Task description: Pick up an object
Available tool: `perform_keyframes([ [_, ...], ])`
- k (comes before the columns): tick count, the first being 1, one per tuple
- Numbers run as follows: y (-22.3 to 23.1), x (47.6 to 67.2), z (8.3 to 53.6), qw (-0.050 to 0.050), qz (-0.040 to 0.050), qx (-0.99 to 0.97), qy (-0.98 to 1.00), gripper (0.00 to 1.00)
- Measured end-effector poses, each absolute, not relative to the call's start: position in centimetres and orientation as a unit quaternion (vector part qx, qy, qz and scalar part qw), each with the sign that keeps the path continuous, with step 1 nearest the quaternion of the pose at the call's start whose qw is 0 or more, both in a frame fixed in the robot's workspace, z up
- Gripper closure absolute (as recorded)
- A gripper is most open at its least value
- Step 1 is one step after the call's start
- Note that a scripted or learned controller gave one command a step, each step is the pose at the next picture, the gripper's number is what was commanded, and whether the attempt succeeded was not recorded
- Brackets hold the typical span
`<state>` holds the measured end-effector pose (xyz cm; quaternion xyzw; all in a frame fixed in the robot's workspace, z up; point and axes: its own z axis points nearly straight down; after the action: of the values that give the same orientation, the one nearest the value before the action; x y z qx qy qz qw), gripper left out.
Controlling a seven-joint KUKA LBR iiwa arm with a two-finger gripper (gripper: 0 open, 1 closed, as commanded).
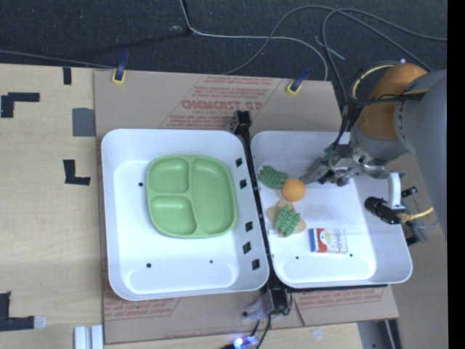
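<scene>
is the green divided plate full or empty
Empty. The green divided plate lies flat in the left bin, and all three compartments show bare green, with nothing in them.

The two shallow white bins (123, 217) look like smooth, slightly glossy plastic; the green divided plate (192, 196) is matt plastic, and brown cardboard (218, 100) lies beneath.

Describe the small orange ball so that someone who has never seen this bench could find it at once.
Look in the right-hand white bin, on its left side near the divider between the two bins. There the orange ball lies just below and left of the gripper, between two green leafy toys. It is the only round, plain orange thing in that cluster; the box further right is flat and printed.
</scene>
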<state>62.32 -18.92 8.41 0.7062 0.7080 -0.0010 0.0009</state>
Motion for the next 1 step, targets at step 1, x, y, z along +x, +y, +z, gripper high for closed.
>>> perform_keyframes([
  [1,-18.98,62.44,9.67,0.003,-0.0004,0.706,0.708,1.0],
])
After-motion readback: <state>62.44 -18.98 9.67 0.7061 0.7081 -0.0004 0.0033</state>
